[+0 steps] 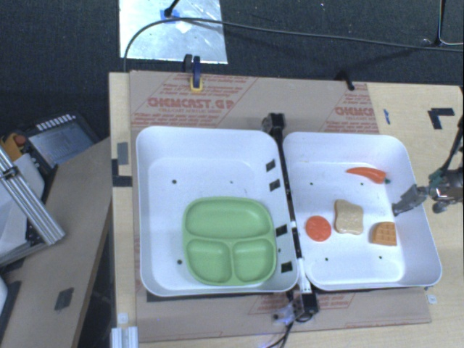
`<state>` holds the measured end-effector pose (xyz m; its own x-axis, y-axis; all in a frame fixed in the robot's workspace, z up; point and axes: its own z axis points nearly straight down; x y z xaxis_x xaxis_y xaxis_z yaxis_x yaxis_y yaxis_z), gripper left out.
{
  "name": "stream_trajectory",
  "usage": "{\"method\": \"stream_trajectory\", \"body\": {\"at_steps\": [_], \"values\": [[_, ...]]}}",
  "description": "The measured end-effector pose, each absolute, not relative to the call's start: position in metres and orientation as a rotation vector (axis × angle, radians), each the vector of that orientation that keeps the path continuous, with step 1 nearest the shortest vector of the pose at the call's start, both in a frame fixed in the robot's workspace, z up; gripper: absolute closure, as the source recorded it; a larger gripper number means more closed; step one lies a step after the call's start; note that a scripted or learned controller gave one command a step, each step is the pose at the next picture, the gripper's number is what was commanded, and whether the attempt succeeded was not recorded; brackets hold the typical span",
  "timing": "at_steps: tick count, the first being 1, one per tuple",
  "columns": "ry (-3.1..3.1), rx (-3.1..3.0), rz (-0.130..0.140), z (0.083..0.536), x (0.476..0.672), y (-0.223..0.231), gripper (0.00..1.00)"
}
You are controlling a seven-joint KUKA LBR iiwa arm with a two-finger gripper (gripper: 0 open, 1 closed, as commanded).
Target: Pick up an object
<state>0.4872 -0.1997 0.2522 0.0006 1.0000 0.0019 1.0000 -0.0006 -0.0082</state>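
Two white bins [210, 140]; one green tray [228, 239]; four food pieces [348, 217]; end effector [409, 198], grip state unclear.

A shiny metal sheet [172, 19] lies beyond the bench — a yellow clamp [194, 75] just below it.

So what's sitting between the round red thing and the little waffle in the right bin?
The camera view shows a tan bread slice between the red disc and the waffle, apart from both.
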Motion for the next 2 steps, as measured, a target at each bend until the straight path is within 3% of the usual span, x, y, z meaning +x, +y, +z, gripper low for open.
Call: {"method": "stream_trajectory", "body": {"at_steps": [1,2], "values": [[-2.226,-2.219,-0.001,0.257,0.49,-0.199,0.0],[-2.221,-2.218,0.002,0.194,0.489,-0.198,0.0]]}}
